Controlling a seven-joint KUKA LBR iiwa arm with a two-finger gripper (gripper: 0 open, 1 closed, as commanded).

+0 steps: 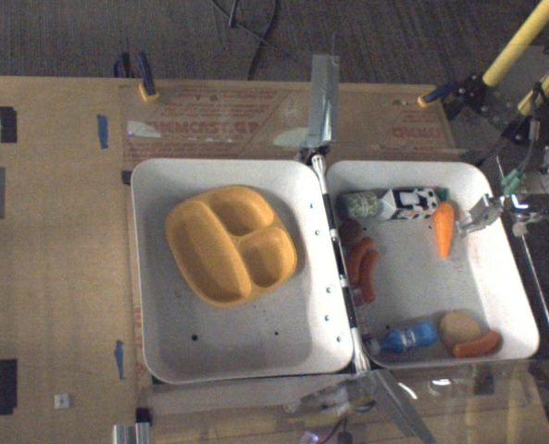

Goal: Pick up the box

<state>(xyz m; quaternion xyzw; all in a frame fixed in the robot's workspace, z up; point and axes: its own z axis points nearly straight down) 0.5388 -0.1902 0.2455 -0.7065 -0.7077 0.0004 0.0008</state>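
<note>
The cow-print milk carton box (pixel 399 203) lies on its side at twelve o'clock in the right bin (pixel 496 276), untouched, with the gripper (pixel 492 209) at three o'clock beside a carrot (pixel 444 228), its state impossible to tell; the approach likely comes next.

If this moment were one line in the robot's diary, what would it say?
task: pick up box | cow-patterned carton box: lying in right white bin, ungrasped | gripper: beside orange carrot

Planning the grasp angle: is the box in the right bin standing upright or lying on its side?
Lying on its side. The box stretches lengthwise along the far wall of the right bin, its cow-patterned face up, beside the carrot.
</note>
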